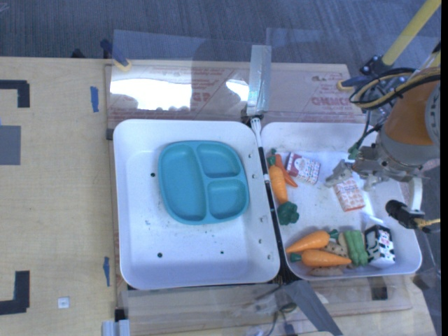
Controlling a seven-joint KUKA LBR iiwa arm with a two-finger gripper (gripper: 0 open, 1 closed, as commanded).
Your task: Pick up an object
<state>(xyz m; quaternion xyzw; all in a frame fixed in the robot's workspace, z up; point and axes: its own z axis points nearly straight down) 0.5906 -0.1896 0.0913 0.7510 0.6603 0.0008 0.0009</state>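
My gripper [353, 176] hangs over the right bin [409, 266], near its back right part, with the fingers spread open and nothing between them. Just under and in front of it lies a small white and orange packet [351, 196]. A red and white carton [304, 167] lies to the gripper's left. An orange carrot [278, 183] rests along the bin's left wall, with a green broccoli piece [288, 213] below it. Two more carrots [309, 242] [326, 259], a green vegetable [355, 247] and a black and white carton [381, 244] crowd the front edge.
The left bin [133, 187] holds a teal divided plate [203, 181]. A clear plastic sheet [182, 89] stands behind the bins. The arm's orange band and cables [406, 117] lie over the right bin's back right corner.
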